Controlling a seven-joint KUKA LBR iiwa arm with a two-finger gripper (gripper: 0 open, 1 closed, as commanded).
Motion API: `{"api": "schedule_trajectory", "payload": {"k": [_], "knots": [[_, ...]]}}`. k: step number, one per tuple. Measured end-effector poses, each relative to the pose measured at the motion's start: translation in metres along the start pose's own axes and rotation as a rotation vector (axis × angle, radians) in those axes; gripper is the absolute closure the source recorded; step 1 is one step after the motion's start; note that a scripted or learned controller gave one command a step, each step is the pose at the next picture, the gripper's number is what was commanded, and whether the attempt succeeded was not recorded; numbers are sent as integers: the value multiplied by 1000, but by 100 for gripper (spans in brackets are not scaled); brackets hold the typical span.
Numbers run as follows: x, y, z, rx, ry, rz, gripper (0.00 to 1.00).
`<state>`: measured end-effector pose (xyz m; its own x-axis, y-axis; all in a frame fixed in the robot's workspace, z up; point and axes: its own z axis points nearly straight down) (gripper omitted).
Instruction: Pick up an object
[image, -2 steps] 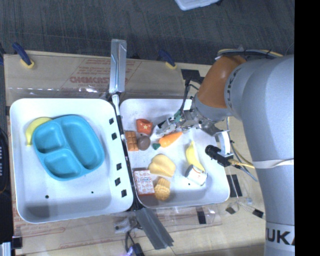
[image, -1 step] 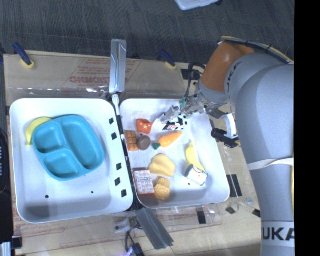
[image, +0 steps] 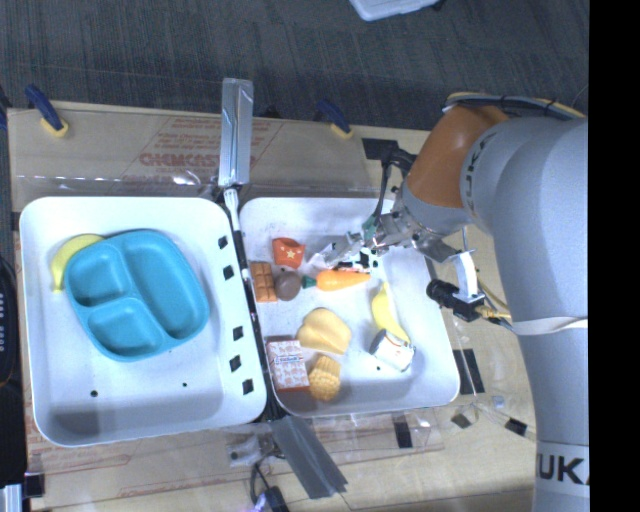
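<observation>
**Bench and floor seen from above**

A pale wooden bench top (image: 120, 140) is seen beneath two shallow white bins, with faint red printing across its far part. Blue clamps (image: 47, 110) are fixed along the far edge, one at the left and another (image: 333, 115) near the middle. A dark, finely ribbed floor (image: 150, 45) is shown beyond the bench. A pale object (image: 395, 7) is cut off by the top edge. Strips of black tape (image: 468, 372) are stuck on the bench at the right. Even, soft light is cast throughout.
</observation>
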<state>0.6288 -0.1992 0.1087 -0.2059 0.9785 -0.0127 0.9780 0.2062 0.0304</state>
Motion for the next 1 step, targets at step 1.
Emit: {"api": "schedule_trajectory", "payload": {"k": [1], "knots": [[14,-27,2,11,0,82,0]]}}
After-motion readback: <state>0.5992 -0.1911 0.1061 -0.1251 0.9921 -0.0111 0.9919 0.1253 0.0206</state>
